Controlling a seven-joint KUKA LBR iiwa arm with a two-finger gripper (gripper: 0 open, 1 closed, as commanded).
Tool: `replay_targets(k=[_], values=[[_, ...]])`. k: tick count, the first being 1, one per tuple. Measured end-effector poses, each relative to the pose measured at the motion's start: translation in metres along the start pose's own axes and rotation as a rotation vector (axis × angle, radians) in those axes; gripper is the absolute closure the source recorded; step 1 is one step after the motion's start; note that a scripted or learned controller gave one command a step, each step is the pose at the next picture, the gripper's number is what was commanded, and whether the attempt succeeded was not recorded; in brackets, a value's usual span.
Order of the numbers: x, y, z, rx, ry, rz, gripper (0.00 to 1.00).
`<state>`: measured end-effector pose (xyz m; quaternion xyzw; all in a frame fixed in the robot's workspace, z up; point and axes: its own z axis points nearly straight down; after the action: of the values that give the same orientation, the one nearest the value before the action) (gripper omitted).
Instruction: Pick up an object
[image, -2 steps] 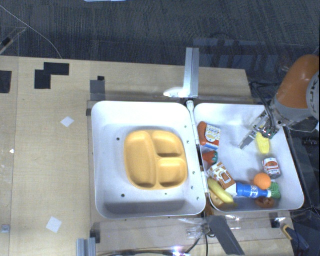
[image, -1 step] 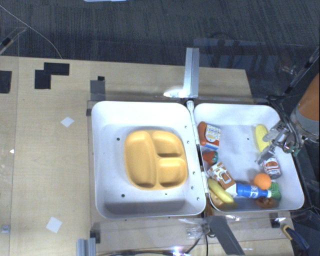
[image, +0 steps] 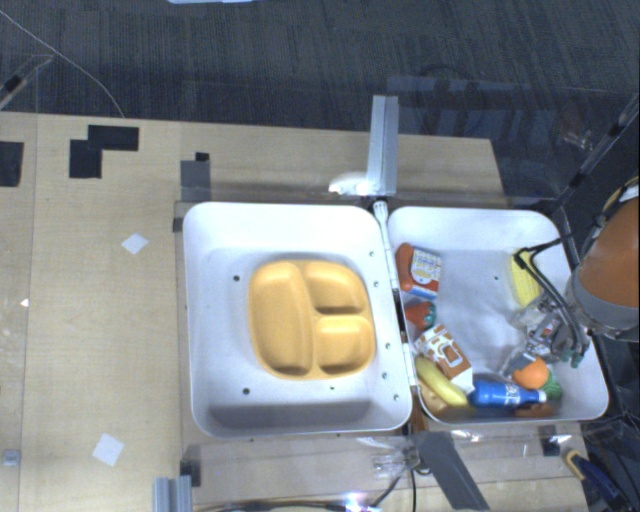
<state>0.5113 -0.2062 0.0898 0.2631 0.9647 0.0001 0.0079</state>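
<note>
Yellow tray (image: 305, 318) fills the left bin (image: 215, 300); toys crowd the right bin (image: 470, 250).
From left: red packet (image: 418, 270), brown carton (image: 443, 350), banana (image: 440, 384), blue bottle (image: 505, 394), orange ball (image: 532, 374). Gripper (image: 545, 335) hangs just above the ball, near the right wall; whether its fingers are apart or together cannot be told.

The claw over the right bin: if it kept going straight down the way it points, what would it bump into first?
Probably the orange ball, which lies just below the claw beside the blue bottle. Depth is hard to judge from above, so it might instead land on the bin floor next to it.
</note>
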Motion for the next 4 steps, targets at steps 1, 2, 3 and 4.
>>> replay_targets(k=[1,2,3,4], values=[[-0.047,0.057,0.002,-0.002,0.002,0.059,0.0],[-0.018,0.01,0.001,0.001,0.003,-0.003,0.0],[-0.031,0.027,0.001,0.001,0.002,0.043,0.0],[-0.095,0.064,0.004,0.001,0.005,0.327,0.0]])
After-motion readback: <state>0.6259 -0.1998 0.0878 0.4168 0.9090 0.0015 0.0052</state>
